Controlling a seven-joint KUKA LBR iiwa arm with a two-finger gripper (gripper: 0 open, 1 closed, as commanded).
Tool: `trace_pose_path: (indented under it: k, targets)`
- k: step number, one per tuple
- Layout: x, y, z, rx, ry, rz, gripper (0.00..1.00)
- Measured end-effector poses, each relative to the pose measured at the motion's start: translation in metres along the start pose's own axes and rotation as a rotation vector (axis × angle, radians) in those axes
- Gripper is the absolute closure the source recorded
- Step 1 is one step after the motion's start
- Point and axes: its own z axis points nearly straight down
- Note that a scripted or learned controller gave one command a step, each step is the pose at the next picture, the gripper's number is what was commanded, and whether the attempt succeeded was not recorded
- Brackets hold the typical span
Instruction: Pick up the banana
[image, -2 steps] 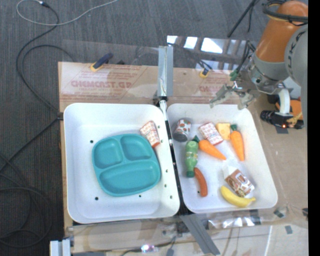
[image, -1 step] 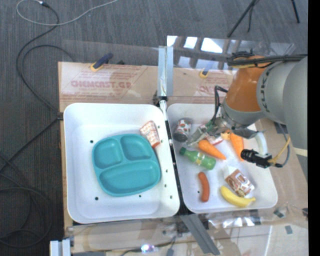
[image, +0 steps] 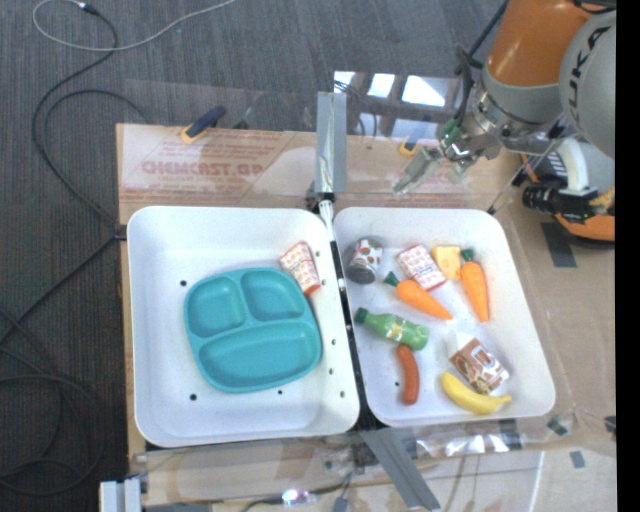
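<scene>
Banana (image: 474, 396) touches snack packet (image: 479, 365) near bin wall (image: 535, 345); my gripper (image: 432, 168) far off, fingers spread, nothing held; risk grabbing packet instead.

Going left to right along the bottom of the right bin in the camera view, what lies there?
Red sausage → yellow banana, with a small brown-and-white packet lying against the banana's upper side.

Bright, even overhead light — soft shadows, slight blur
</scene>
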Motion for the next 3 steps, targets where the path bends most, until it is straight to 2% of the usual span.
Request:
trace_pose_path:
  k: [1,2,3]
  targets:
    - [0.025,0.009,-0.047,0.002,0.001,0.052,0.00]
    - [0.102,-0.128,0.109,0.004,0.004,-0.227,0.00]
    - [0.041,-0.043,0.062,0.001,0.001,-0.118,0.00]
